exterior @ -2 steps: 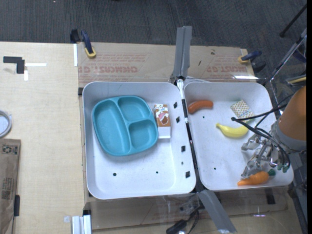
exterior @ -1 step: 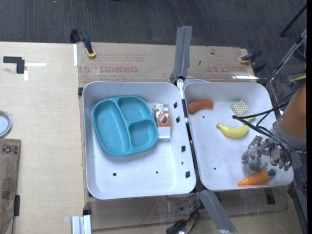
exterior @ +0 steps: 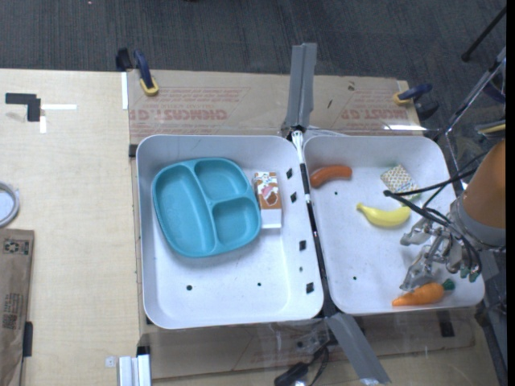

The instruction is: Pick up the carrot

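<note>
The pincer (exterior: 424, 270) hangs low in the right bin (exterior: 354, 296), with the carrot (exterior: 420, 295) lying just below it on the bin floor, close to the bin's near wall. Whether the pincer is released or clenched cannot be told here; the metal parts and cables blur together, and the carrot is not visibly between them.

To do the grasp well, the pincer should probably centre over the carrot's thick orange body, line up across its long axis, and descend straight so the near wall does not get in the way.

Up and left of the pincer, in the same bin, lie a banana (exterior: 385, 215) and a sausage (exterior: 331, 174). Far left, the other bin (exterior: 209, 296) holds a blue divided plate (exterior: 206, 207) and a small box (exterior: 267, 191).
</note>
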You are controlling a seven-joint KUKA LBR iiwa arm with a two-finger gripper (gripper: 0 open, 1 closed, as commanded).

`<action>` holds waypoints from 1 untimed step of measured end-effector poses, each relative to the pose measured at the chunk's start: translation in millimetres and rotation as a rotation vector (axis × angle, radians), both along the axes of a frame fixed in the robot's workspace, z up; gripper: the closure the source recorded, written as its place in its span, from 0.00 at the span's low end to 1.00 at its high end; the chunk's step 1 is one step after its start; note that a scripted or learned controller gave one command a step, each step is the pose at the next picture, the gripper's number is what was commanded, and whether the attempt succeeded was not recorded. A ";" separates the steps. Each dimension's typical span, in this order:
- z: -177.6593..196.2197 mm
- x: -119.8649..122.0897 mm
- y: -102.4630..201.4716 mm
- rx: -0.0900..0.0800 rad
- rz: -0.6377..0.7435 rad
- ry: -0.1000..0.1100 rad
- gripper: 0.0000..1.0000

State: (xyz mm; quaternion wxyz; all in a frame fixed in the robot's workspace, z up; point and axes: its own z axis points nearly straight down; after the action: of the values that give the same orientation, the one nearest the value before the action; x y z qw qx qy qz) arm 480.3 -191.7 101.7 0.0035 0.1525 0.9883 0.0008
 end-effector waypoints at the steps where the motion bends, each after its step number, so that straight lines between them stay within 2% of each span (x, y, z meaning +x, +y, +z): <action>1: -9.5 -1.2 -17.4 0.001 -0.154 0.003 0.00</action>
State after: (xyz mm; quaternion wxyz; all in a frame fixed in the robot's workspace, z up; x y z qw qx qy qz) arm 479.2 -209.1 92.2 0.0022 0.2279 0.9737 0.0006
